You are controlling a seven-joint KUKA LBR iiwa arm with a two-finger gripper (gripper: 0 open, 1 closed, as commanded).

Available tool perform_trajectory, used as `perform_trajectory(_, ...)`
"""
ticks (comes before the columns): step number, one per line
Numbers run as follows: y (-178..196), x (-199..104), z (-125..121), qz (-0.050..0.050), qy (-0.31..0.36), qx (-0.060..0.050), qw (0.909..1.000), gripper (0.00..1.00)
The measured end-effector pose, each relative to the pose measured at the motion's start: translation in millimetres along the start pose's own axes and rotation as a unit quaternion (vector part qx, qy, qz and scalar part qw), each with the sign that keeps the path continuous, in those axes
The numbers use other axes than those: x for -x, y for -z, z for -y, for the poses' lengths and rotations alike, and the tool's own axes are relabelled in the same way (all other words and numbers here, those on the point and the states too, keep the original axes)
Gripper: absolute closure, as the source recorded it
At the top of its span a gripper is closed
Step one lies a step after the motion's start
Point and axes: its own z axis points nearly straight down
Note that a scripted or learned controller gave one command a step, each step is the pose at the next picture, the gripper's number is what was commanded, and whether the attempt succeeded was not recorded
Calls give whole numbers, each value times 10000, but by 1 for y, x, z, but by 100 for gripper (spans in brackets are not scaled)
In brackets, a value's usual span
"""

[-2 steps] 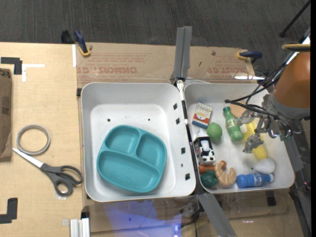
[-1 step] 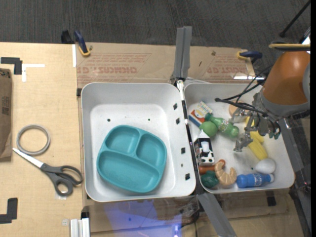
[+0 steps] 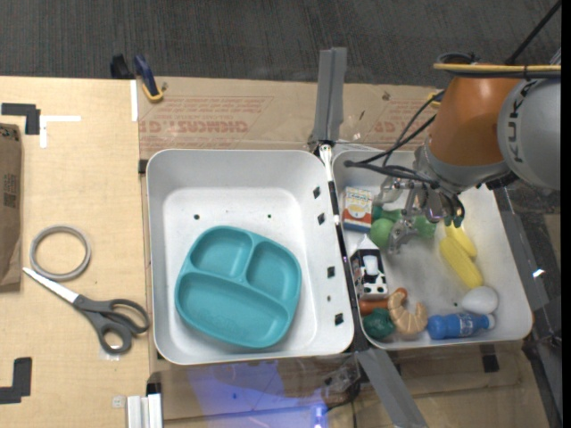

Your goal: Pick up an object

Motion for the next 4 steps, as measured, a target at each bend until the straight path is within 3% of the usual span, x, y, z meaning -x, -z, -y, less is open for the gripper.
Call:
perform_trajectory(1,0,-44,56,-8,-238,-5,9997,0)
perform_trajectory(3,0,-80,-10,-21,-757,-1,9971,0)
perform_trajectory(4,0,1,2,-6,-593,-6,9982,0)
